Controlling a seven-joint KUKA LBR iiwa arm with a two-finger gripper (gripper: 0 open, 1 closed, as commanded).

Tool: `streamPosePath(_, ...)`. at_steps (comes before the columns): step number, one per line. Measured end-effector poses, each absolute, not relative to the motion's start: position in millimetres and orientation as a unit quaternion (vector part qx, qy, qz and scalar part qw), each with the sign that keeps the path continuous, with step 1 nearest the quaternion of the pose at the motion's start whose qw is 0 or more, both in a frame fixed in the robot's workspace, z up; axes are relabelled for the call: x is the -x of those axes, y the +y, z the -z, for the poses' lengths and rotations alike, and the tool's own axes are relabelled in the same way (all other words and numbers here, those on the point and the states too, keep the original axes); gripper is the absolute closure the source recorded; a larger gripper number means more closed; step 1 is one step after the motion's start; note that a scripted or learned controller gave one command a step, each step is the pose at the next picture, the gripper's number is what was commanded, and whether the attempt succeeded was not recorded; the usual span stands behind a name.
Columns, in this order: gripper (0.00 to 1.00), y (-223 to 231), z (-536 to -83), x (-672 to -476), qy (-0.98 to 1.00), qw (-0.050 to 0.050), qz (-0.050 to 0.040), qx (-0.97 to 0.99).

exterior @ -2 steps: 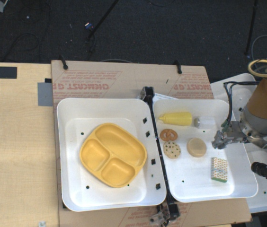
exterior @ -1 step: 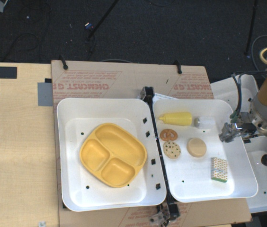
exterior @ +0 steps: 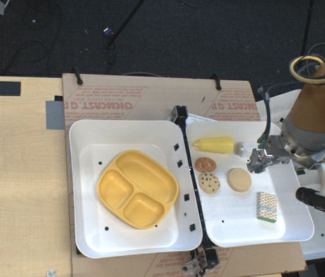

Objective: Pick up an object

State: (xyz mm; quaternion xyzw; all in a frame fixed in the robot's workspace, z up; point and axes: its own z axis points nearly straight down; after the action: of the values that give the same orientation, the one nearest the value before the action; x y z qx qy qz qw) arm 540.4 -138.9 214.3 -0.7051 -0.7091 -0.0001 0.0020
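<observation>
Left of gripper [exterior: 259, 159] (close): tan disc [exterior: 239, 180]

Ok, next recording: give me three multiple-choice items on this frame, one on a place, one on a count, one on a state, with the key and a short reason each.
1. Where does the yellow divided plate lie?
A. In the left bin
B. In the right bin
C. On the cardboard behind the bins

2. How many objects lie in the right bin?
A. Two
B. Five
C. Eight

3. How does the gripper stand to the objects?
A. It has lifted the plate
B. It hangs over the right bin, beside the objects
C. It rests in the left bin

Key: 1 A, the plate fills the left bin. 2 B, yellow bottle, pretzel, chip cookie, tan round, small box. 3 B, it hangs right of the tan round.
</observation>
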Motion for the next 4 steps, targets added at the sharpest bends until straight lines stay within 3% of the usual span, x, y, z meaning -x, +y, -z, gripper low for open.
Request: streamPosePath(4, 1.0, 52, -207, -607.2, -0.709, 0.001, -0.0003, 0.705)
